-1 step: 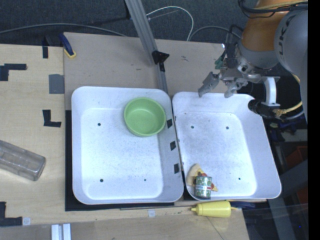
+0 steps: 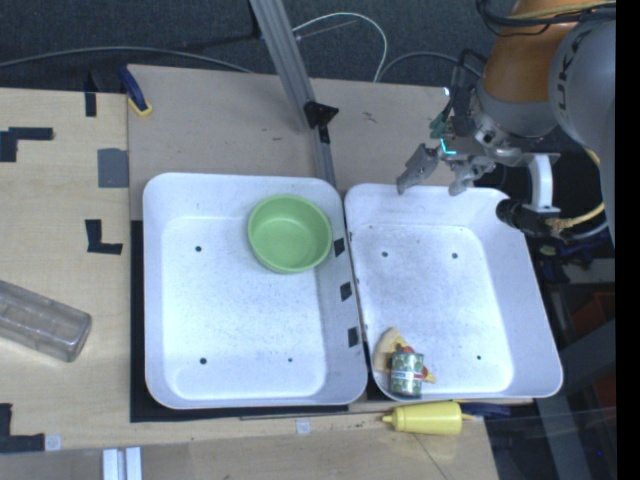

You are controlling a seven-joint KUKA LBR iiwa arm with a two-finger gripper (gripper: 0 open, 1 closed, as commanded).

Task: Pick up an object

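Grey arm: reaches in from the right, with an orange band above the wrist
Tool (image 2: 437, 179): its two fingers stand apart with nothing between them; it hangs over the far rim of the right bin (image 2: 520, 298), near that bin's far left corner
Green bowl (image 2: 289, 233): sits upright in the left bin (image 2: 170, 298), toward the far side and close to the right wall
Small can (image 2: 406, 372): a green-labelled tin in the near left corner of the right bin, touching a small mixed-colour object (image 2: 392, 345) that is too blurred to name
Yellow bottle (image 2: 432, 419): lies on its side on the desk (image 2: 220, 118), just outside the near rim of the right bin
Clear plastic container (image 2: 40, 320): lies on the desk well left of the left bin
Metal pole (image 2: 285, 48): slants across the desk toward the gap between the bins
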